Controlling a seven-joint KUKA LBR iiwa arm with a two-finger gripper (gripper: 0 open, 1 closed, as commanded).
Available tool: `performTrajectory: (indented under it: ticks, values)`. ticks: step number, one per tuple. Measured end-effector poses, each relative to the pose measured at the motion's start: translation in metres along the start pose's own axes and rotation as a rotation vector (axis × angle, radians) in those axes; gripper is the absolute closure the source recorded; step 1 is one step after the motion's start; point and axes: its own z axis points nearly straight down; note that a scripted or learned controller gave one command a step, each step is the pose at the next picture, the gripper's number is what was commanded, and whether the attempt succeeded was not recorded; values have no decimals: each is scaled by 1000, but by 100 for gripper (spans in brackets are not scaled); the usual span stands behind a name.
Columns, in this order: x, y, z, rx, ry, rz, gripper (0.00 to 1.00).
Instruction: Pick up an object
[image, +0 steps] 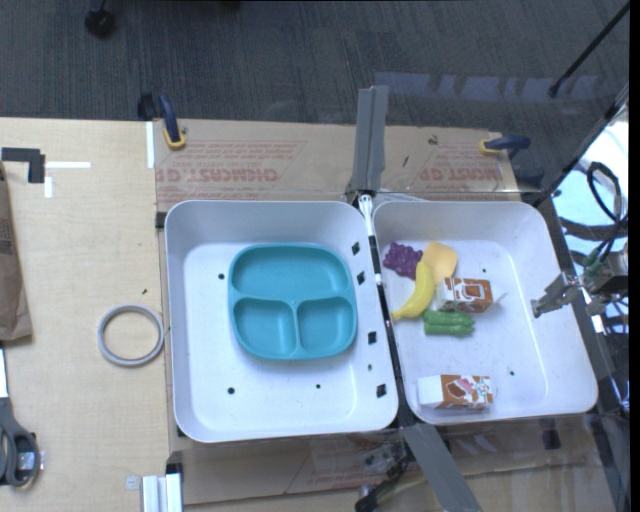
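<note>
The pincer (556, 296) sits at the outer rim of the right-hand white bin (520, 345), low over its edge, and holds nothing; whether it is wide or narrow I cannot tell. There are two bins, side by side. The one under the pincer holds six loose things, all on the picture's left of it: nearest is one small carton (469, 293), and touching that from below is one green vegetable (447, 323). Just past them lies one yellow banana (418, 294), with one yellow lump (441, 259) at its upper end and one bunch of purple grapes (402, 259) beyond. A second carton (456, 392) lies apart, nearer the front wall, below and left of the pincer. The far bin (200, 380), well apart from the pincer, holds one teal plate (294, 301) with three compartments
</note>
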Motion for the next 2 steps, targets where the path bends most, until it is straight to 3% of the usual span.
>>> performTrajectory:
  ticks: [1,2]
  values:
    - [20,21,5,1,0,240,0]
    - [44,49,20,2,-1,600,0]
